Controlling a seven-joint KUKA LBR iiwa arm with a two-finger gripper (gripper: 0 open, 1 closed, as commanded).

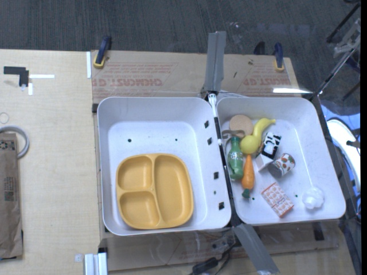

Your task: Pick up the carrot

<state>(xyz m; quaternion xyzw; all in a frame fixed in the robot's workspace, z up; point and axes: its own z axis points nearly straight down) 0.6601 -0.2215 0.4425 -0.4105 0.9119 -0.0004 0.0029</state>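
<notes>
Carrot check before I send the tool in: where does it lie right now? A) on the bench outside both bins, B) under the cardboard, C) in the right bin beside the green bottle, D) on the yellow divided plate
C: the carrot lies in the right bin, next to the green bottle and just below the banana; the yellow divided plate sits in the left bin.

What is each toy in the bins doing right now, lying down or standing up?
carrot: lying flat, green end toward the near wall
green bottle: lying flat beside the carrot, touching it
yellow banana: lying down
small can: tipped on its side
orange packet: lying flat
yellow tray: sitting right side up in the left bin
</notes>
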